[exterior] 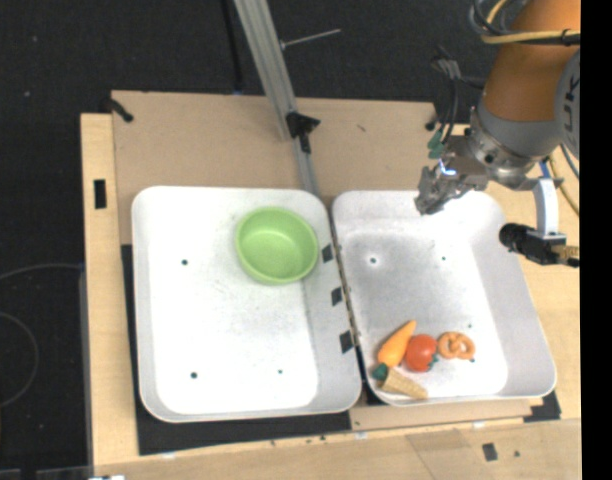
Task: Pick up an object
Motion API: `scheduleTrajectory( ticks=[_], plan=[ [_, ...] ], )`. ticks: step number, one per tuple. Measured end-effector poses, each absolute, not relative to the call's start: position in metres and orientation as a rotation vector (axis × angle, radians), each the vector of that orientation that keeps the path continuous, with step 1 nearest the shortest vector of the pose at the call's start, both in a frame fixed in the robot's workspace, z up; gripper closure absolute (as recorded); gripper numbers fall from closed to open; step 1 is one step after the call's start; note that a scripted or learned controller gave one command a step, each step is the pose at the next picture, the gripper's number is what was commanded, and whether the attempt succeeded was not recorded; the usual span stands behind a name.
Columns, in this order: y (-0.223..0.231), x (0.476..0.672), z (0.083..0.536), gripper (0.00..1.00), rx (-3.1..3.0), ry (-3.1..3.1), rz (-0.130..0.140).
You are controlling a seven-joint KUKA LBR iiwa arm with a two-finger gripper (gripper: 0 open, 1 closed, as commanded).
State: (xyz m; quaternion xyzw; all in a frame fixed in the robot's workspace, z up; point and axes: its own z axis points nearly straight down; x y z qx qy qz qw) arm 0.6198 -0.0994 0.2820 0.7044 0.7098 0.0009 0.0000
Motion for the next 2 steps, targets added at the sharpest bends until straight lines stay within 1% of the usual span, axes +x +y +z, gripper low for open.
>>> scheduleTrajectory(
  ticks=[1,2],
  plan=[
    [-0.049,0.616,0.285,1.00,2.214,2.230,0.002],
    [-0.002,0.603,0.267,1.00,2.215,2.229,-0.001]
  ],
)
